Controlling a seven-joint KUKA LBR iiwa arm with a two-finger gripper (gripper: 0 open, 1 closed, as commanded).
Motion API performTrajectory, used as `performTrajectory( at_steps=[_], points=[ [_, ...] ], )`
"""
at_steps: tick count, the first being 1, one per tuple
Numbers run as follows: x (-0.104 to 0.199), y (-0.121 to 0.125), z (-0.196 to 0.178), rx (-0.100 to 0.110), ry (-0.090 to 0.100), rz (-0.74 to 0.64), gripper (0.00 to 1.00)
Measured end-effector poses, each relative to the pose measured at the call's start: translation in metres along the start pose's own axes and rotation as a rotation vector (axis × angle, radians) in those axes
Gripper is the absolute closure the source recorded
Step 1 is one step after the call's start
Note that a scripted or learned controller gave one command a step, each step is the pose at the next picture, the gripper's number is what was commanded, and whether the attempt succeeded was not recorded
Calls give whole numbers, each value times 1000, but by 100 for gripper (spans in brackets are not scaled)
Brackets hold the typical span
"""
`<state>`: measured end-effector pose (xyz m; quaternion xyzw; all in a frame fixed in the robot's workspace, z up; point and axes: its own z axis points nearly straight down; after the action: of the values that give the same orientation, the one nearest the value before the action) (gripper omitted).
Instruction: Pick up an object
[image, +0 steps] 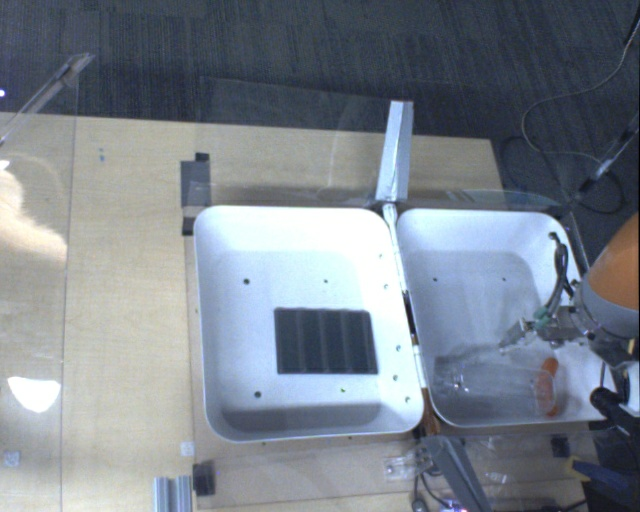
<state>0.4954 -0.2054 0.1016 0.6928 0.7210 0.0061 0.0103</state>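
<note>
Nearest the camera, cables and small clear fittings (440, 470) are seen at the table's front edge, below the junction of the two bins.

In the right bin (470, 250), along its near wall, a clear plastic cup-like object (480, 380) is seen lying on its side. Just beside it, towards the right corner, a small orange object (547, 385) is found resting on the bin floor.

Above these, the tool (540, 328) is located at the right bin's right side, with the arm's orange band (615, 275) behind it. Nothing is seen gripped; whether the tool is open or closed cannot be told.

In the left bin (300, 240), a dark ribbed rectangular panel (325, 340) is laid flat near the middle.

Farther back, a grey upright post (395, 150) is placed at the bins' rear junction, on the pale wooden table (110, 300).
</note>
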Motion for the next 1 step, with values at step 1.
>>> performTrajectory(
  at_steps=[1],
  points=[
    [0, -4, 12, 10, 2, -16, 0]
  ],
)
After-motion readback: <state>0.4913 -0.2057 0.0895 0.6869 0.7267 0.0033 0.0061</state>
